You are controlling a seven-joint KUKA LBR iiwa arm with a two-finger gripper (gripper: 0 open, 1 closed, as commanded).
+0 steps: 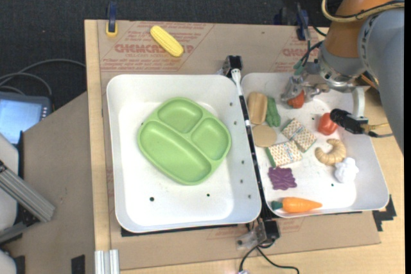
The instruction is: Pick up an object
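My gripper (299, 90) hangs low over the far end of the right bin (371, 197), at the end of the grey arm with the orange band. A small red-orange object (295, 100) lies right at its tip, partly hidden by it. Around it in that bin lie a tan bread loaf (257, 107), a green pea pod (273, 112), a tan cookie (264, 135), two checkered crackers (298, 133), a red piece (327, 124), a croissant (331, 151), a white lump (347, 170), purple grapes (282, 178) and a carrot (300, 205).
The left bin (128, 196) holds a green divided plate (184, 140). A yellow corn cob (166, 40) lies on the cardboard behind the left bin. A black clip (232, 63) sits at the far end of the wall between the bins.
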